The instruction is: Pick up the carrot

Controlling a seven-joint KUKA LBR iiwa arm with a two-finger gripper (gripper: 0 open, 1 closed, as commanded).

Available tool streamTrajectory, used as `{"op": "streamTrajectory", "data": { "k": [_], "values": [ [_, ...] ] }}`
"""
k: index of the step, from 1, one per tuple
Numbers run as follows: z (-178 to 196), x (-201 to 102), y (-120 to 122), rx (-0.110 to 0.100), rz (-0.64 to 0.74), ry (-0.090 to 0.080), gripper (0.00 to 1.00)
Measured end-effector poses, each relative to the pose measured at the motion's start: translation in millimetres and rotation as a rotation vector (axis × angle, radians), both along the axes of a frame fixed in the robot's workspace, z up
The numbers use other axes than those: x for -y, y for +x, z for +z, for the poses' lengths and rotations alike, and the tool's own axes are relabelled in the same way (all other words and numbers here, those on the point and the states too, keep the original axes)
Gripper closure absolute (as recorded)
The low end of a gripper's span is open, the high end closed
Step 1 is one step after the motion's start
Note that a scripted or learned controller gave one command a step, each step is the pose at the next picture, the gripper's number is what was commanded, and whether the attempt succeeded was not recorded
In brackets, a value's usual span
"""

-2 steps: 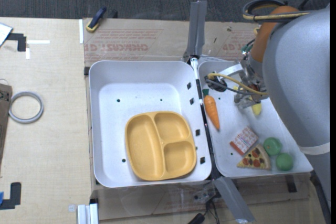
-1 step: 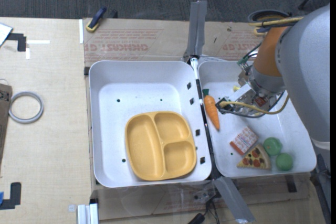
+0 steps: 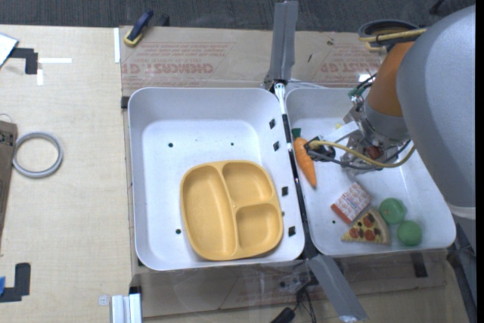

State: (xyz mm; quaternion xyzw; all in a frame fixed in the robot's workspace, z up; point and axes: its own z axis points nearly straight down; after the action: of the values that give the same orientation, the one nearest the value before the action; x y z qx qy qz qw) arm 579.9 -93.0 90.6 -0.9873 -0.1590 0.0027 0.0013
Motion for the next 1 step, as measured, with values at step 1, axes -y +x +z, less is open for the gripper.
{"op": "streamTrajectory", "data": {
  "k": [1],
  "values": [
    [-0.3, 1.2, -16.3, -0.001, -0.119, 0.000, 1.00]
  ]
}}
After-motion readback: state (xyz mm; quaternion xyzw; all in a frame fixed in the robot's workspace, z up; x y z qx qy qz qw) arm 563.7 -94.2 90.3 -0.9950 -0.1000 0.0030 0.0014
